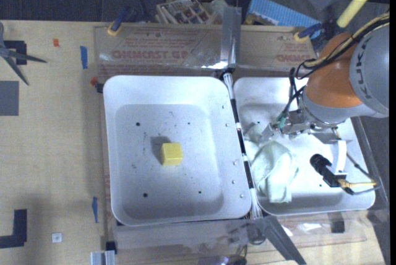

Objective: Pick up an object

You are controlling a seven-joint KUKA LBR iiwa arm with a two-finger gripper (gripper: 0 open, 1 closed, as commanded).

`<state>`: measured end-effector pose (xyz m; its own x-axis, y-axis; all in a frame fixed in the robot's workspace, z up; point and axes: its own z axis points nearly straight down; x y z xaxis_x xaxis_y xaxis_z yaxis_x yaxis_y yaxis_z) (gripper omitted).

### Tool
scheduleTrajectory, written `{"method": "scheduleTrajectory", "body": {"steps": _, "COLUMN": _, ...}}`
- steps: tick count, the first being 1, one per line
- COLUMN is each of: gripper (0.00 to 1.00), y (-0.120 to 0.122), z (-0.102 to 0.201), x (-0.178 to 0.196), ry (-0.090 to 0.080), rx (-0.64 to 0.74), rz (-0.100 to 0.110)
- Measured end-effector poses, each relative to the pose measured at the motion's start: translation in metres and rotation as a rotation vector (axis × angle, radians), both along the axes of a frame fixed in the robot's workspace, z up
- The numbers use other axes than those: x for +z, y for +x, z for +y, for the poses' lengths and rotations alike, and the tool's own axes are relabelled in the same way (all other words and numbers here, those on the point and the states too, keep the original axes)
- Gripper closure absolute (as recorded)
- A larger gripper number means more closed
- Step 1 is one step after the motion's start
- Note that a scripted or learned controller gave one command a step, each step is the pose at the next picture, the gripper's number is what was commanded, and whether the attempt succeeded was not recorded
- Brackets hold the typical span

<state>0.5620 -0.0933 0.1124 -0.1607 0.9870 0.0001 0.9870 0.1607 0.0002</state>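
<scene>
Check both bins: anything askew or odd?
Mostly tidy. The yellow block sits alone in the left bin. In the right bin, a pale cloth lies crumpled, one edge up against the divider.

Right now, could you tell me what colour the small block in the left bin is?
Yellow: the block shows best in the camera view.

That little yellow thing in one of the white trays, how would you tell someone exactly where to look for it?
Look at the left white bin, the one away from the grey and orange arm. Near the middle of its floor sits a small yellow block. It is the one brightly coloured solid item in that bin; around it are just dark specks.
</scene>
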Motion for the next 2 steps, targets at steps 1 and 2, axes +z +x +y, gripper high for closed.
{"method": "scheduleTrajectory", "body": {"steps": 1, "gripper": 0.0, "y": -0.045, "z": 0.02, "x": 0.084, "ry": -0.001, "rx": -0.372, "rz": -0.002}}
{"method": "scheduleTrajectory", "body": {"steps": 2, "gripper": 0.0, "y": -0.043, "z": 0.002, "x": 0.072, "ry": 0.001, "rx": 0.101, "rz": 0.002}}
